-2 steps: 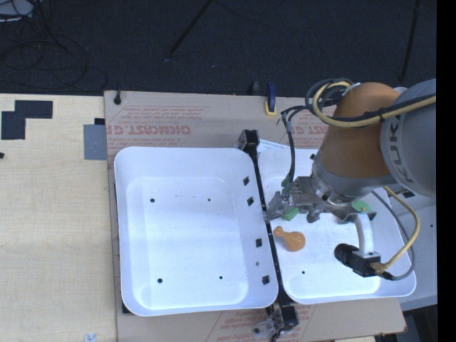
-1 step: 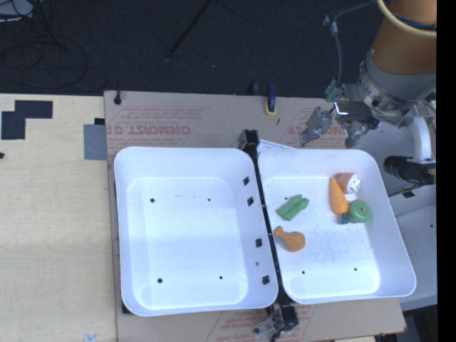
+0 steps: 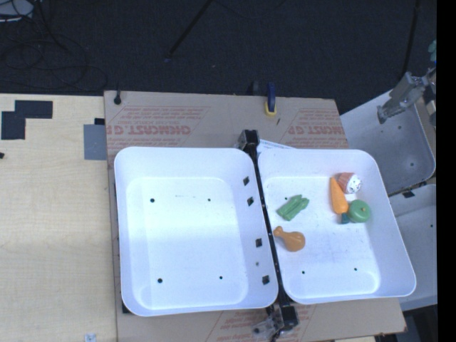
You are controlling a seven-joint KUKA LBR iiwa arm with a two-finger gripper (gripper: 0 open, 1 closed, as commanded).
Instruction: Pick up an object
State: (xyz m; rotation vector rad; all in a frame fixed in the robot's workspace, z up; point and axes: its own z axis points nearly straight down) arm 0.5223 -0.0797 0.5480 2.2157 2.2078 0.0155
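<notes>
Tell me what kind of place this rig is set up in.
Likely a robotics lab test bench: two white bins clamped side by side on a cardboard sheet, toy food such as a carrot in the right bin, loose cables behind.

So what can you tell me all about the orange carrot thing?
The carrot is a small orange toy, plastic by the look of it, lying flat in the right bin near its far right corner. It points roughly away from the camera. Its top end touches a red and white toy; its lower end sits against a green apple.
</notes>
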